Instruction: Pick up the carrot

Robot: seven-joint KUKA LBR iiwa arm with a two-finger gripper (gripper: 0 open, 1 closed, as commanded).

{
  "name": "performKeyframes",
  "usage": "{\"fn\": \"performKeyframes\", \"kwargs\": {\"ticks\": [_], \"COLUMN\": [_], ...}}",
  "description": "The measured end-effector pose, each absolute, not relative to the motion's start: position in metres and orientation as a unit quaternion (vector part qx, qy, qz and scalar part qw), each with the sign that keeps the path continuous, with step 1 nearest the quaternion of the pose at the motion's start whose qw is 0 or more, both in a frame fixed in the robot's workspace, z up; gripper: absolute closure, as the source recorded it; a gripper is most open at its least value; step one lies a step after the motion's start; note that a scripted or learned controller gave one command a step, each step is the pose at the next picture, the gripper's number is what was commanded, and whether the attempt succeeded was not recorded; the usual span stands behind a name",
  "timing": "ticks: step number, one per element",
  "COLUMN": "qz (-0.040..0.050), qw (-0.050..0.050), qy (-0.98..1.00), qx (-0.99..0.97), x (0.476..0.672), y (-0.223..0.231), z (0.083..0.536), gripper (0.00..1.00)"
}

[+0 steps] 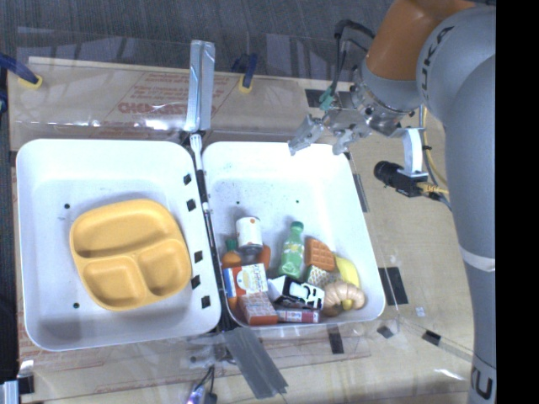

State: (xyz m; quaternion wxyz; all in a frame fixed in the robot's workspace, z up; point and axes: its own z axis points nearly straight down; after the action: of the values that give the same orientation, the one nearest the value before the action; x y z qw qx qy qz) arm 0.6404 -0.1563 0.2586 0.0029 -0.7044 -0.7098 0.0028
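Observation:
The carrot (230, 260) is an orange piece in the pile at the front of the right bin (278, 175), partly hidden under a small white-capped bottle (249, 234). My gripper (318, 144) hangs over the far rim of that bin, well behind the pile. Its fingers are spread open and nothing sits between them.
Packed around the carrot are a green bottle (292, 249), a waffle-like block (318, 257), a yellow lemon (347, 270), a tan pastry (344, 295) and small boxes (253, 297). The left bin (42, 167) holds a yellow divided tray (128, 251). A metal bar (200, 87) stands at the divider.

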Motion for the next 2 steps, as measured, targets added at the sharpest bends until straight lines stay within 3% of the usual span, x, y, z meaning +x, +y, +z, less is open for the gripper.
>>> {"fn": "performKeyframes", "kwargs": {"ticks": [1,2], "qz": [0.0010,0.0008], "qw": [0.003,0.003], "qy": [-0.869,-0.907], "qx": [-0.494,-0.422], "x": [0.569,0.499], "y": [-0.133,-0.077], "z": [0.132,0.190], "gripper": [0.00,0.00]}}
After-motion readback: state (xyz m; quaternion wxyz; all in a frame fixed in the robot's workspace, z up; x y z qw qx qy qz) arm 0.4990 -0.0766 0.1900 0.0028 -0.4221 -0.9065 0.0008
